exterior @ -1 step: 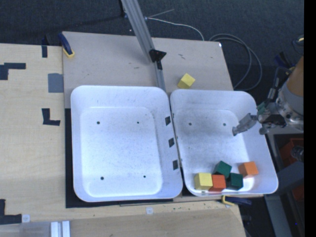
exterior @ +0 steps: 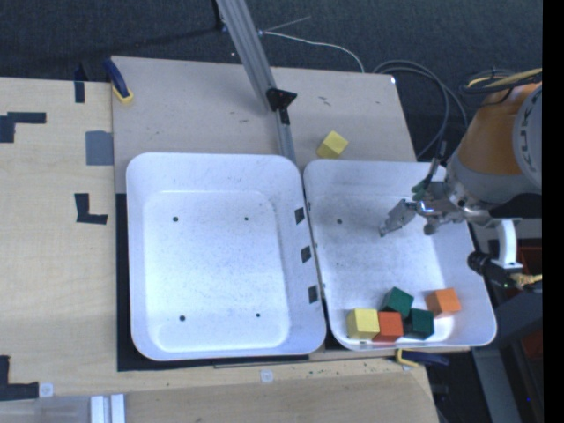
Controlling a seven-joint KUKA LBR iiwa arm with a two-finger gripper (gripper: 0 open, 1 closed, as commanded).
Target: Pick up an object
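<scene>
Two white bins sit side by side. The left bin (exterior: pixel 216 254) holds nothing that can be made out. In the right bin (exterior: pixel 352 236), toward its 6 o'clock rim, a cluster gathers: a yellow block (exterior: pixel 362 322), a red block (exterior: pixel 389 325), two green blocks (exterior: pixel 398 300) (exterior: pixel 420 322) and an orange block (exterior: pixel 444 301). The gripper (exterior: pixel 394 220) hangs over the bin's middle, at 12 o'clock from the cluster and well apart from it; whether it is released or clenched cannot be told. Another yellow cube (exterior: pixel 332 144) lies on the bench beyond the bins, beside a slanting metal rail (exterior: pixel 251 47).
</scene>
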